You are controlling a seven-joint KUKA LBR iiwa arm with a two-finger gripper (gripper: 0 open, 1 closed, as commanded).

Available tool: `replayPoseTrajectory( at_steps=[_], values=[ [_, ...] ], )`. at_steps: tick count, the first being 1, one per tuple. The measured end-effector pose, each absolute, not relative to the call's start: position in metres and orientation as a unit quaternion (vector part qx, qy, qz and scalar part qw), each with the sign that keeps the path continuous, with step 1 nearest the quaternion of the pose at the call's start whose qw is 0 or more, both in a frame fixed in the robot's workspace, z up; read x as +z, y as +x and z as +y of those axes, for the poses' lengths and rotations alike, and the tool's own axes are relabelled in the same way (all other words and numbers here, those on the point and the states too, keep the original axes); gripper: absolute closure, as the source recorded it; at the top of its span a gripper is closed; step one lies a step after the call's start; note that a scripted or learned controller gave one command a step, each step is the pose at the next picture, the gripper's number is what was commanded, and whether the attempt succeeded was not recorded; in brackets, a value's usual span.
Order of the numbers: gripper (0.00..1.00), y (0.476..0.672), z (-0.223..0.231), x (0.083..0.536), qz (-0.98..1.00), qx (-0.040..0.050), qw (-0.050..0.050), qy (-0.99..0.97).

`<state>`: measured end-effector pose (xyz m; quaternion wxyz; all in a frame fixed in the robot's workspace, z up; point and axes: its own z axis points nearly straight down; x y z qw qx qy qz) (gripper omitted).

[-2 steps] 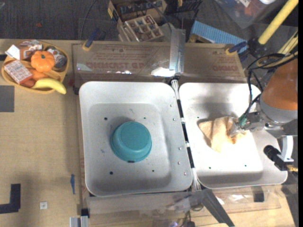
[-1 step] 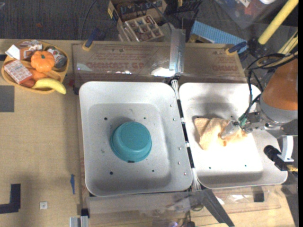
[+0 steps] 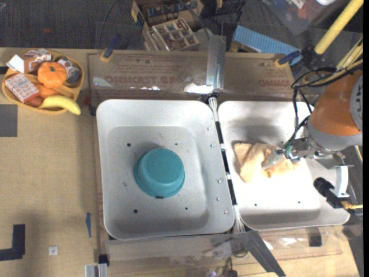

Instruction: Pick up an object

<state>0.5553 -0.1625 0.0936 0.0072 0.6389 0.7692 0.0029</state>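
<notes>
Nearest me, the teal bowl (image 3: 160, 172) sits upside down in the left bin (image 3: 109, 120), untouched. In the right bin (image 3: 277, 203) my gripper (image 3: 281, 156) is down on the tan, crumpled object (image 3: 253, 159); whether the jaws are open or closed I cannot tell. I judge that soft shape could slip free if only an edge is pinched.

Arm (image 3: 337, 111) cut off by the right edge past the orange band. Tool (image 3: 281, 157) blurred over the tan object (image 3: 253, 160); finger state unreadable, object's right end hidden beneath it. Packets in the fruit basket (image 3: 40, 105) too small to read. Clutter beyond the tabletop (image 3: 46, 183) cropped at top.
</notes>
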Motion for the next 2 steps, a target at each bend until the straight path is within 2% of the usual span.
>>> replayPoseTrajectory(
  at_steps=[1, 2],
  values=[
    [1.0, 0.557, -0.162, 0.105, 0.769, 0.0059, 0.009, 0.64],
    [1.0, 0.595, -0.107, 0.182, 0.759, -0.0002, 0.0, 0.651]
  ],
)
